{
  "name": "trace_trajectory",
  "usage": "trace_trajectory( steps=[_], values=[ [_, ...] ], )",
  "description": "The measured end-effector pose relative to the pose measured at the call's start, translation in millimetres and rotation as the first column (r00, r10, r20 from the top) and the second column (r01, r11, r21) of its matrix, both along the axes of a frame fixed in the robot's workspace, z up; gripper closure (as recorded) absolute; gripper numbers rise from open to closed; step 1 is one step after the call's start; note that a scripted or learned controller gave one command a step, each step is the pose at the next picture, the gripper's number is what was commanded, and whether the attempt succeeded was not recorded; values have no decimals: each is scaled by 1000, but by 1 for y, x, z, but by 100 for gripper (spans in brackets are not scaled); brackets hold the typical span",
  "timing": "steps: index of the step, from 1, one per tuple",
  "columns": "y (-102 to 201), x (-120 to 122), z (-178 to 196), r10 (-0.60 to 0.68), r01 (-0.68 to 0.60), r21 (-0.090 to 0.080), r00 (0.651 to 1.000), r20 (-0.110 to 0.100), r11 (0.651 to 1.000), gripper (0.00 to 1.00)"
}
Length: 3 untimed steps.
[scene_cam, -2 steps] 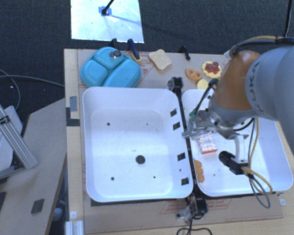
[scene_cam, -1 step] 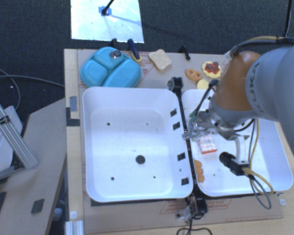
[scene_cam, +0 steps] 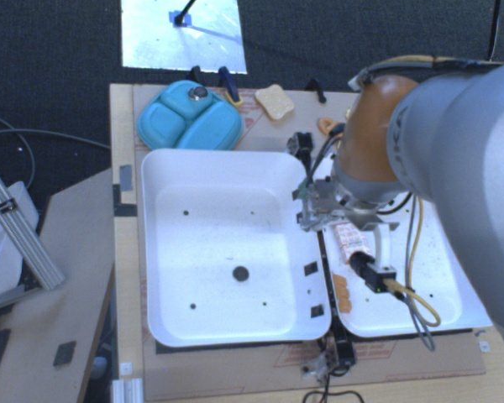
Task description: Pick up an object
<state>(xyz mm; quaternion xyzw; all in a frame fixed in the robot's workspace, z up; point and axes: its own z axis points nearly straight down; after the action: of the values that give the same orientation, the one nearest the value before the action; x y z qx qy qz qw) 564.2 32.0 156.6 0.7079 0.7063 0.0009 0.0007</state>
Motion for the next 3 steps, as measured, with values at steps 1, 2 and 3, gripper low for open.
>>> trace_trajectory(
  steps=[1,2,3],
  values=[
    [38,14,153,11,-11,4,1000,18,1000,100],
    [73,71,48,10,-10,1,1000,-1,1000,100],
    [90,105,-3,8,-8,0,1000,0,1000,100]
  ],
)
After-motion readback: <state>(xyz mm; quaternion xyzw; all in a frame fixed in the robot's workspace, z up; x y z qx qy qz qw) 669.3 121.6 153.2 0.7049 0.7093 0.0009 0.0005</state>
